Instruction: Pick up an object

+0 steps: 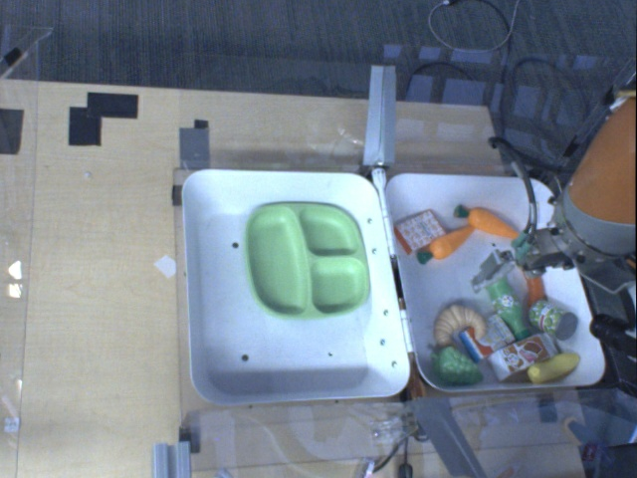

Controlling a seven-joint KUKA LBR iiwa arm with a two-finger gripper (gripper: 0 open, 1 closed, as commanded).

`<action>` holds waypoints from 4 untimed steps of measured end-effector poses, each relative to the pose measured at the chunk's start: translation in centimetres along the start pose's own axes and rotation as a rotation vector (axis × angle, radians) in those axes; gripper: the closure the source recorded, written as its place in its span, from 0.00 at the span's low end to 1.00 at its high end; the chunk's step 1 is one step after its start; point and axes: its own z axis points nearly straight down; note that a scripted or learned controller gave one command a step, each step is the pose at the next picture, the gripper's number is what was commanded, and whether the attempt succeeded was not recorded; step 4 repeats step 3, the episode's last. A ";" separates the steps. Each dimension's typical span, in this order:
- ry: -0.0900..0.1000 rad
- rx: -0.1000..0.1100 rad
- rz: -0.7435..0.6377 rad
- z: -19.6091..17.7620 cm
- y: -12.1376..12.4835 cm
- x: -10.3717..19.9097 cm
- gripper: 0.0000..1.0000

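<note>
A wooden bench (90, 267) carries two shallow white bins side by side. The left bin (214, 366), at centre frame, holds a green divided tray (304, 257) lying flat in its upper middle, with bare white floor all round it.

The right bin (428, 297), at right of frame, is crowded. Near its upper left lies a small printed card box (419, 229); just right of it two toy carrots (448, 242) and (490, 222) lie end to end at a slant. Along the lower edge cluster a pale croissant (459, 320), a green toy broccoli (457, 366), a small carton (520, 355), a yellow lemon-like piece (553, 367) and a small green can (546, 315).

The grey arm with its orange band (607, 167) reaches in from the right, and its gripper (503, 267) hangs low over the bin's right middle, above a green bottle-like item (508, 305). Whether the fingers are wide, narrow or closed on anything cannot be told.

The pieces look like light, stiff plastic play food, probably smooth and apt to slip; the carrots would best be taken across the narrow body, mid-length. The bin's upper left floor offers open room, while the lower cluster sits tight against the rim, leaving little clearance for the fingers.
</note>
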 end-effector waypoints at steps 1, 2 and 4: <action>0.009 0.004 0.086 13.7 -1.2 -6.1 0.00; 0.004 -0.001 0.085 12.7 -1.0 -6.3 1.00; 0.000 0.000 0.105 -1.0 0.0 -2.5 1.00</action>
